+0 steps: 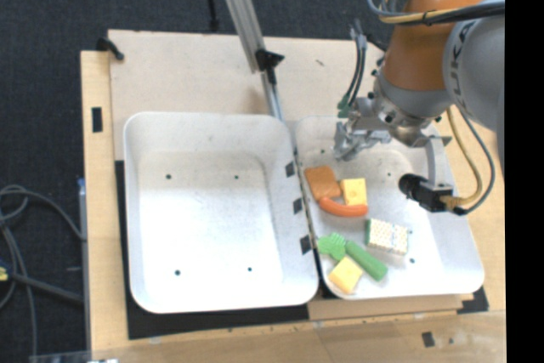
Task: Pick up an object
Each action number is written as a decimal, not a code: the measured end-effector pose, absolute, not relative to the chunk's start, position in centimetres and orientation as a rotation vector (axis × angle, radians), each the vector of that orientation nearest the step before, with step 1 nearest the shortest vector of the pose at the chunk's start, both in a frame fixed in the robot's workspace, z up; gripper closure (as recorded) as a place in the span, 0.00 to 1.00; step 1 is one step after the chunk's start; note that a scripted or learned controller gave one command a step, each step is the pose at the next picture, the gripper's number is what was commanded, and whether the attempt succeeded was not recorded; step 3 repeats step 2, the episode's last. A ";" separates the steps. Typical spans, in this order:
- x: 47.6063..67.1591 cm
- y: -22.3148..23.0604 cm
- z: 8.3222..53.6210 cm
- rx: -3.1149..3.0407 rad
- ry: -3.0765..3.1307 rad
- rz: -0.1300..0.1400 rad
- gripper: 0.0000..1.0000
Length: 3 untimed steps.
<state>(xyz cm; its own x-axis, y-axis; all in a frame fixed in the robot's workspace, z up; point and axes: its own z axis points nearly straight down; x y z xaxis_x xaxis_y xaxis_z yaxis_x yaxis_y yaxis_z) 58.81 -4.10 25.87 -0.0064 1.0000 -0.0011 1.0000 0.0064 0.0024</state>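
The right bin [450, 255] holds several small objects. An orange-brown block [321, 181] lies near its left wall, with a yellow block [354, 190] and an orange curved piece [343, 207] beside it. Further forward lie a speckled pale block [387, 236], a green piece [355, 255] and a yellow wedge [346, 275]. My gripper [348, 145] hangs over the back left of this bin, just behind the orange-brown block, fingers pointing down. Nothing shows between the fingers.
The left bin [212, 208] stands beside the right one, sharing a middle wall. A slanted metal pole [242, 13] rises from behind the bins. A black cable fitting [425, 190] hangs over the right bin's right side.
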 end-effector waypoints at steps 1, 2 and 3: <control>60.8 1.2 24.6 2.213 2.227 0.002 1.00; 62.0 6.8 23.9 2.212 2.228 0.003 1.00; 62.0 6.8 23.9 2.212 2.228 0.003 1.00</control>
